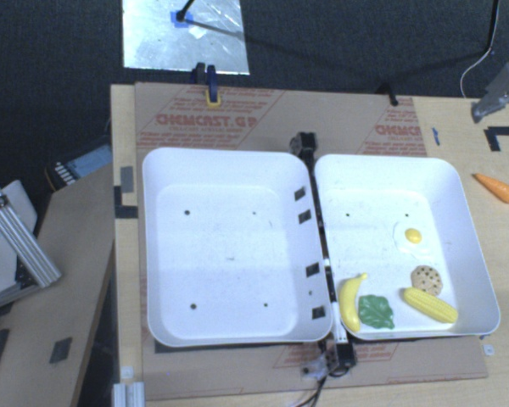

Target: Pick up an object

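Observation:
The right white bin holds several toy foods near its front. A fried egg lies mid-right, with a brown cookie below it. A yellow corn cob lies at the front right. A banana curves along the left wall, touching a green leafy piece. A grey part that looks like my gripper hangs at the right edge of the view, well behind the bins and away from every object. Nothing is seen in it.
The left white bin sits beside the right one, joined by a dark divider strip. An orange carrot lies on the bench outside the right bin. A silver sheet lies at the back, and a cable loops at top right.

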{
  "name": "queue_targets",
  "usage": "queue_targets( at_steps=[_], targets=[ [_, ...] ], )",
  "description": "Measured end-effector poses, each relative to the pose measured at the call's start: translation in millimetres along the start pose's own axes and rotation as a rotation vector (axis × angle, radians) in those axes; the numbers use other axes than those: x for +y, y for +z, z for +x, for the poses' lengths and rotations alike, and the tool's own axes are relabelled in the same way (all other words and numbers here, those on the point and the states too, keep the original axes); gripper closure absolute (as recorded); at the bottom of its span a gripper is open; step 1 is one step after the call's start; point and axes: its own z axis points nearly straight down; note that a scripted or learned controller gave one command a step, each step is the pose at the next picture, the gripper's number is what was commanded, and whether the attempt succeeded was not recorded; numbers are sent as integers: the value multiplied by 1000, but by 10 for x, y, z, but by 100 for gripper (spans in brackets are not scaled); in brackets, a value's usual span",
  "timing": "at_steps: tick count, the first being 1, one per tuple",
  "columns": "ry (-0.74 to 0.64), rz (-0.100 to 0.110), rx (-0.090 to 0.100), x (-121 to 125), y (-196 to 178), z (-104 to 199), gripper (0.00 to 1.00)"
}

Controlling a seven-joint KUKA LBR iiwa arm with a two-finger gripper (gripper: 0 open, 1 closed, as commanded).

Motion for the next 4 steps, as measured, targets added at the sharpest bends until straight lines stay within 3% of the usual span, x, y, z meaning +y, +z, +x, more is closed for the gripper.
queue_targets(
  at_steps=[1,2,3,4],
  targets=[
    [11,14,-1,-326,290,-747,0],
    [7,11,-1,-478,53,-992,0],
    [2,12,-1,-114,77,-1068,0],
    [-2,12,0,433,89,-1060,0]
  ],
)
